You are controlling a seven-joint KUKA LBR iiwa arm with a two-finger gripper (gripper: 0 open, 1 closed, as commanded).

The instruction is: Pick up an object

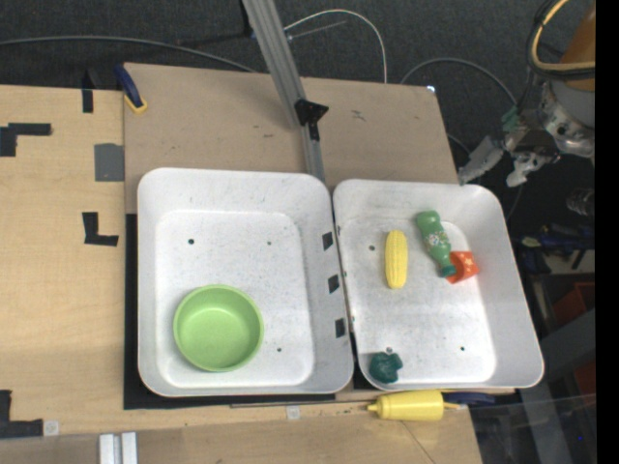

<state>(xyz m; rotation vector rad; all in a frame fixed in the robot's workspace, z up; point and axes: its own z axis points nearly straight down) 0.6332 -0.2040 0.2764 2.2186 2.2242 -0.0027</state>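
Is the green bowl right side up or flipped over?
Right side up: the green bowl shows its hollow inside and rim, sitting in the left bin.

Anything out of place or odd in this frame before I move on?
Yes. A yellow bottle lies on its side on the bench, outside the right bin, just past its near rim. A small dark green item sits at that bin's near-left corner, right at the rim. The corn, green bottle and green bowl lie inside the bins.

Single fixed camera above the bench, looking down at a slant, left bin (232, 278) and right bin (435, 288) side by side filling mid-frame, far enough to take in the wooden bench top (58, 259) and dark floor beyond, arm (566, 85) at the upper right edge.
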